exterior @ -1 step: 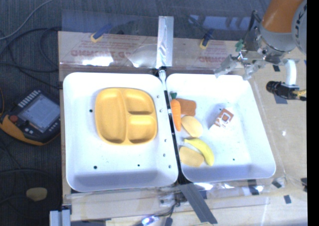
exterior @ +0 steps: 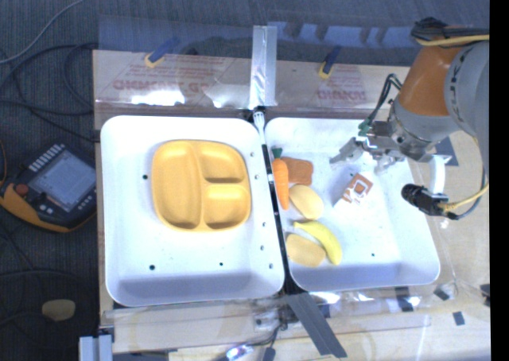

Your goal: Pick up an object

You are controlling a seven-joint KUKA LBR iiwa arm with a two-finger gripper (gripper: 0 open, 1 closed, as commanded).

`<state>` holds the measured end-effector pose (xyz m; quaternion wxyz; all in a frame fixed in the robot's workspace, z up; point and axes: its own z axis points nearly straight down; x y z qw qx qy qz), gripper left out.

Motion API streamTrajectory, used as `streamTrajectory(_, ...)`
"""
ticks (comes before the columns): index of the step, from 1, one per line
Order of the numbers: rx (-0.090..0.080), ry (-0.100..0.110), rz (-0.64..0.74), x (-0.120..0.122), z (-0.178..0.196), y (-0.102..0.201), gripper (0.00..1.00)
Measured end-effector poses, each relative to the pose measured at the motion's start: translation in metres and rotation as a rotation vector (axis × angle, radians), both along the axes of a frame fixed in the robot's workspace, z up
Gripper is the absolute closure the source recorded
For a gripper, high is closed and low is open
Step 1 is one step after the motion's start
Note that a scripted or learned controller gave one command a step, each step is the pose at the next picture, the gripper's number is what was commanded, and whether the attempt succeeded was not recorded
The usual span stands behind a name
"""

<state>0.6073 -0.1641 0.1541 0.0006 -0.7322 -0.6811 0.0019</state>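
Over the right bin [exterior: 413, 260], the gripper [exterior: 367, 153] is spread wide with nothing in it and should drop straight onto the little box [exterior: 356, 189] before squeezing.

Both white bins, left [exterior: 127, 216] and right [exterior: 413, 260], are showing a smooth, glossy plastic finish that is catching glare along the rims. The yellow divided tray [exterior: 199, 184] is presenting as smooth moulded plastic with a soft sheen. The banana [exterior: 322, 238] and carrot [exterior: 281, 183] are looking like smooth, slightly shiny plastic. The gripper [exterior: 367, 153] is displaying bare metallic grey parts, while the orange band [exterior: 425, 81] above it is appearing matt. The floor [exterior: 48, 25] is reading as rough, dark woven carpet. The bench [exterior: 191, 81] is appearing as pale wood under a clear glossy sheet
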Motion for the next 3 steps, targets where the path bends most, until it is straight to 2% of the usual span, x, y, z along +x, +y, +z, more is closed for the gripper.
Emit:
streamTrajectory(1, 0.002, -0.004, -0.123, -0.031, -0.059, -0.032, 0.0)
streamTrajectory(2, 0.003, -0.005, -0.122, -0.03, -0.049, -0.031, 1.0)
streamTrajectory(3, 0.001, -0.001, -0.146, -0.056, 0.064, 0.033, 1.0)
